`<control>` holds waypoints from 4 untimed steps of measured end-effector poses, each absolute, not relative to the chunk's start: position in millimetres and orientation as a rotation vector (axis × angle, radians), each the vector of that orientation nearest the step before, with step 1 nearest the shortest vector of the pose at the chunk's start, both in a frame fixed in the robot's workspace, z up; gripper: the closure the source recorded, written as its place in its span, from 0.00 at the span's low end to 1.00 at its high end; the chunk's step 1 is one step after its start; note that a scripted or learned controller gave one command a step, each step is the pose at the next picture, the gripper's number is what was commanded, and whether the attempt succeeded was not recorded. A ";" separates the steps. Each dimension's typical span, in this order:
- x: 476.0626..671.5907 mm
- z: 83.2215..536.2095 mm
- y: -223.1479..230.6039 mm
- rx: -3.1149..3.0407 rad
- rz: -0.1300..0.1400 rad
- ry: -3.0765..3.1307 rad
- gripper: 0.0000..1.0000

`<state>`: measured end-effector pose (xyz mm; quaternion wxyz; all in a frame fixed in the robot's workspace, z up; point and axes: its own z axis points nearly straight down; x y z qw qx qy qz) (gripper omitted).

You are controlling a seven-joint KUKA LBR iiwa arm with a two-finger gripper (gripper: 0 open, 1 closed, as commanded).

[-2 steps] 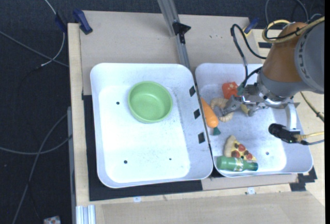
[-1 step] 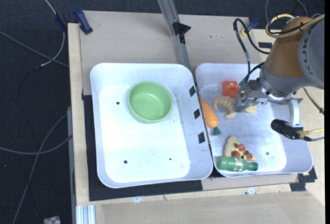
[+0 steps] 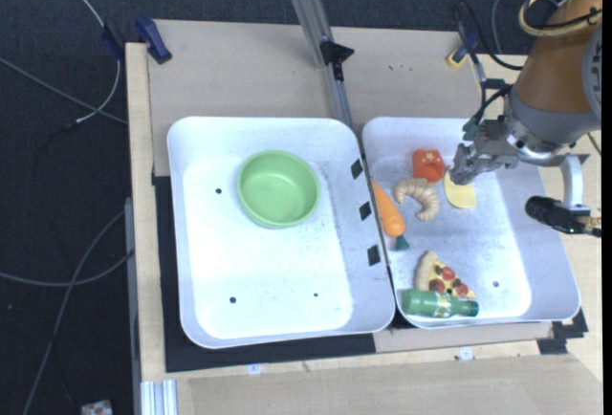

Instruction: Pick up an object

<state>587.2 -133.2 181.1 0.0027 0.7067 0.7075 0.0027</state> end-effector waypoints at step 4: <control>632.4 279.5 -27.7 2.212 0.009 2.225 1.00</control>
